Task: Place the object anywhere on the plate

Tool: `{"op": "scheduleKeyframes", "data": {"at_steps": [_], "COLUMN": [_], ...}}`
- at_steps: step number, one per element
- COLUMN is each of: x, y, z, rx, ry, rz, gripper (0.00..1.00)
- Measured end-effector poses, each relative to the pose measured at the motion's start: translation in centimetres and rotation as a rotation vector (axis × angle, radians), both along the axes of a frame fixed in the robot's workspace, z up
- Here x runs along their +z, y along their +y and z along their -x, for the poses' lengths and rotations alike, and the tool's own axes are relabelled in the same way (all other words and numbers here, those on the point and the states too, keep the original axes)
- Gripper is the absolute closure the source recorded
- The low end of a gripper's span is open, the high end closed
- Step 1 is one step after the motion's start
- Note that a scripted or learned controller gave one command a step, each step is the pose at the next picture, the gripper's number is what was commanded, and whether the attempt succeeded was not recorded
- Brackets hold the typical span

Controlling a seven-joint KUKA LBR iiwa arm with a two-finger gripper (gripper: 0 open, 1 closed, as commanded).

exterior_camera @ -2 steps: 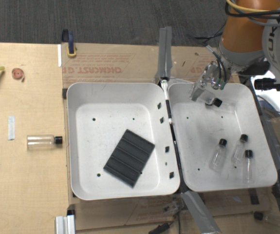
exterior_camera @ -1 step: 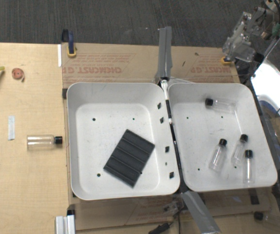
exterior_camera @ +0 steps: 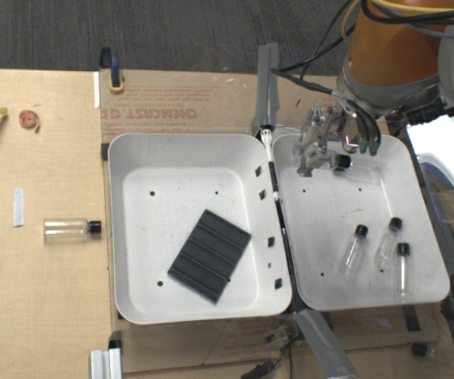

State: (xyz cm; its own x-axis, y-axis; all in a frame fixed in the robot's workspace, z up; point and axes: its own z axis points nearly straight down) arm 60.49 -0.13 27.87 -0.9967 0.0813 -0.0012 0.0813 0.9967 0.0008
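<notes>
Black ribbed plate [exterior_camera: 210,256]; white bins [exterior_camera: 124,212]

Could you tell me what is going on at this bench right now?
A grey and orange robot arm reaches in over the right bin, with its gripper near that bin's far edge. Three small clear vials with black caps lie loose in the near part of the same bin, apart from the gripper. The dark ribbed plate lies tilted in the left bin with nothing on it, so the placing is not yet done.
</notes>
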Motion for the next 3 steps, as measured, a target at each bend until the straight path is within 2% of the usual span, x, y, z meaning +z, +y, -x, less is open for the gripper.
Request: {"op": "scheduleKeyframes", "data": {"at_steps": [1,2,3], "x": [-3.4,-10.2,3.5], "y": [9.5,18.5,22.9], "z": [2.2,4.2,-5.5], "rx": [0.043,0.265,0.256], "ry": [0.001,0.002,-0.003], "rz": [0.0,0.0,0.0], "gripper": [1.0,1.0,1.0]}}
